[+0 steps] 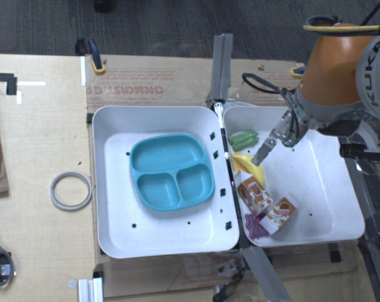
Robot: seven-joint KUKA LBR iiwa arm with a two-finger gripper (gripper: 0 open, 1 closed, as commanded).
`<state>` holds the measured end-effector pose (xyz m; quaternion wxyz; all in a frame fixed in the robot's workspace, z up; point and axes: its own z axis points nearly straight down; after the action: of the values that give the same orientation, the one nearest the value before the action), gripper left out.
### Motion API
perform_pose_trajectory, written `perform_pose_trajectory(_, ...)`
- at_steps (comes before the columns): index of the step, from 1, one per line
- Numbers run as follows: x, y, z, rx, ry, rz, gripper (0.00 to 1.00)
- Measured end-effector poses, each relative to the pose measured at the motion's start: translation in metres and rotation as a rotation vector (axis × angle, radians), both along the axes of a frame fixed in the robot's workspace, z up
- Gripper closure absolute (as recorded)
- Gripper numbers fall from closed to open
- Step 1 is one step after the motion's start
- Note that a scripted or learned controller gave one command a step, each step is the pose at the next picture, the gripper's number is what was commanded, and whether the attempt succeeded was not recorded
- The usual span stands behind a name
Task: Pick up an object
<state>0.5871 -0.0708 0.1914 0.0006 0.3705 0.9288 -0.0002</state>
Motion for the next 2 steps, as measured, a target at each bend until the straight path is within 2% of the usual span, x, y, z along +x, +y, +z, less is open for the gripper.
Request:
perform_pose_trajectory(1, 0.0202, -0.0325, -0.0993, 0.000, -0.001, 0.132, 0.00)
perform_pose_trajectory(2, 0.0209, -0.0342, -0.0896, 0.001, -0.005, 0.126, 1.00)
